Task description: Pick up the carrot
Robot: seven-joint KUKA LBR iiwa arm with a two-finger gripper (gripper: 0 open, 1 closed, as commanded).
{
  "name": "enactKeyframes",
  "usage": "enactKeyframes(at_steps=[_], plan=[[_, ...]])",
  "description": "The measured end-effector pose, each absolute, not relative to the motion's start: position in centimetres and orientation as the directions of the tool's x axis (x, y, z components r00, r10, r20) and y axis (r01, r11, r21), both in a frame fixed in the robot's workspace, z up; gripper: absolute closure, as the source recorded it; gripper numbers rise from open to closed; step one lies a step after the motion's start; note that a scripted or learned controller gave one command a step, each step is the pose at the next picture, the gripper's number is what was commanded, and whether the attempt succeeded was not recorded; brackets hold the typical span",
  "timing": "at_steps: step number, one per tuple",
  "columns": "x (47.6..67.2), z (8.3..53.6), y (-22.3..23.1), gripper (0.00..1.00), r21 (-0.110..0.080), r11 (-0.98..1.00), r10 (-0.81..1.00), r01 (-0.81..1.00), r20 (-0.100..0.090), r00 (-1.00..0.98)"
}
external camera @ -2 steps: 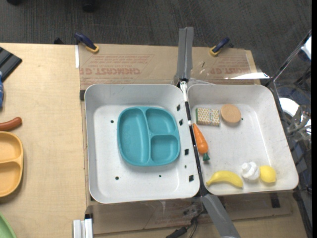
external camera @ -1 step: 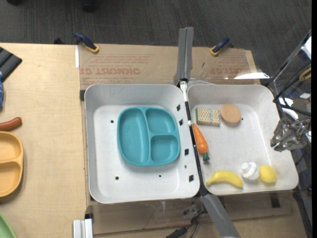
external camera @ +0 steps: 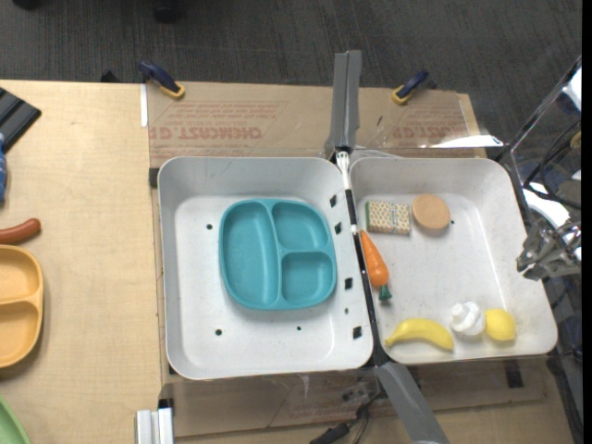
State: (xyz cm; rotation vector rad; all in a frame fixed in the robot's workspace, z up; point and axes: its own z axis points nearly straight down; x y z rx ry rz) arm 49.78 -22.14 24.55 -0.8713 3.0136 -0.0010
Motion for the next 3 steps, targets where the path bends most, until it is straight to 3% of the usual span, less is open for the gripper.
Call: enactKeyframes(at_steps=[1, 2, 3], plan=[[51.6, 20.4, -20.6, 1.0, 0.001, 0.768, -0.641, -0.641, -0.002, -0.768], [49.9, 27.6, -22.2, 1.0, -0.003, 0.761, -0.648, -0.648, -0.005, -0.761], [50.2, 22.7, -20.5, 1.0, 0.0, 0.736, -0.677, -0.677, -0.004, -0.736]])
